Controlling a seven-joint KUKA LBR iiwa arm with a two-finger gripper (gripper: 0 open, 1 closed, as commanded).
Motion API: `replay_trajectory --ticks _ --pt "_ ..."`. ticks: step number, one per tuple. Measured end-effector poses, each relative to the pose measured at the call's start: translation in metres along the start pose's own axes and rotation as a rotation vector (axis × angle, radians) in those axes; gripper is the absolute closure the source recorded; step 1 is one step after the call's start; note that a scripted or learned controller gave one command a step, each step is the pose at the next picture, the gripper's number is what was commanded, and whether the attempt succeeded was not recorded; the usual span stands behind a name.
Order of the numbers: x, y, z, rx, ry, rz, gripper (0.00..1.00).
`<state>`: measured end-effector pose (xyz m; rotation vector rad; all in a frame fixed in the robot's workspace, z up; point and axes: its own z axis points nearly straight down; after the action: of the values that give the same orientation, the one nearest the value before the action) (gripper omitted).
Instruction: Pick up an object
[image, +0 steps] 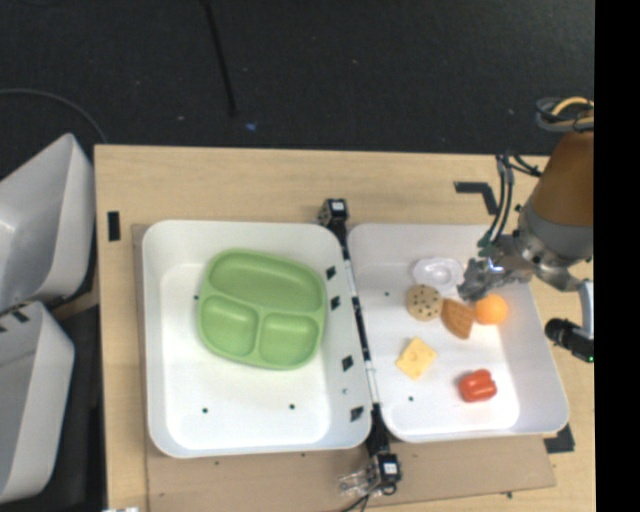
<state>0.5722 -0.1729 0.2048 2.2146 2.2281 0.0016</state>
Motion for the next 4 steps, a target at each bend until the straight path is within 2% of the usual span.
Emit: replay_trajectory --ticks 1,2,3,4 --pt "0.051 -0.001 -0.016 -0.001 0.001 -0.001 1.0" --pt "0.095 -0.011 -0.015 0.001 0.0 0.0 1.0" --pt "0.146 -0.02 -0.031 -0.001 0.001 -0.002 1.0" --pt "0.201 -0.024 -0.024 0.002 0.001 -0.001 1.0"
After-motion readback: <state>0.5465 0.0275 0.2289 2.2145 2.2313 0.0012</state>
